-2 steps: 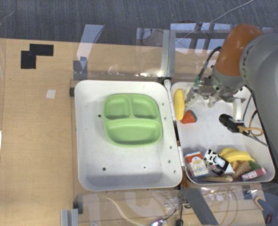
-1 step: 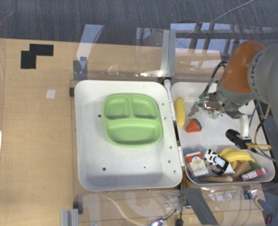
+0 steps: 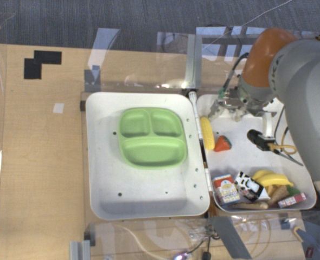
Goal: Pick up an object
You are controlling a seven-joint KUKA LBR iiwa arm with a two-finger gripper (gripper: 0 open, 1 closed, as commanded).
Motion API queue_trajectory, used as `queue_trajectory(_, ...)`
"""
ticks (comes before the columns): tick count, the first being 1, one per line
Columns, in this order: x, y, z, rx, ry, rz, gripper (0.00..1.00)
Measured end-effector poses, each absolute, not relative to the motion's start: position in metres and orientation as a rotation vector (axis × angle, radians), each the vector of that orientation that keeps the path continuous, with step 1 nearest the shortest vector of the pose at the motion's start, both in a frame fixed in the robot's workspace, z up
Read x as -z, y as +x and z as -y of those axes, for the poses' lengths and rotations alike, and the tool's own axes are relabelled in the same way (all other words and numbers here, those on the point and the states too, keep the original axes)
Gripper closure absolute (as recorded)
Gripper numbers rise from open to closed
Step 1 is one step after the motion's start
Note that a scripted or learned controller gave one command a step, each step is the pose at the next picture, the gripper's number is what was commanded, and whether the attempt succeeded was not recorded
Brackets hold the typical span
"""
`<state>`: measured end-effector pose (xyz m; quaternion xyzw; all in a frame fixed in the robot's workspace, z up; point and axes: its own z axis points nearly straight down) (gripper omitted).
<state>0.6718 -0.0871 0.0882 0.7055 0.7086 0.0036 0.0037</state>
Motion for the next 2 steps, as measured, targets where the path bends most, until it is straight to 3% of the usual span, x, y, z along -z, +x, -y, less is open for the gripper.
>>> queue_trajectory(1,-0.091,0.587,0.103,-0.014,2.165,-2.264,0.00)
queue_trajectory(2,-0.092,0.551,0.089,-0.020,2.219,-2.200,0.00)
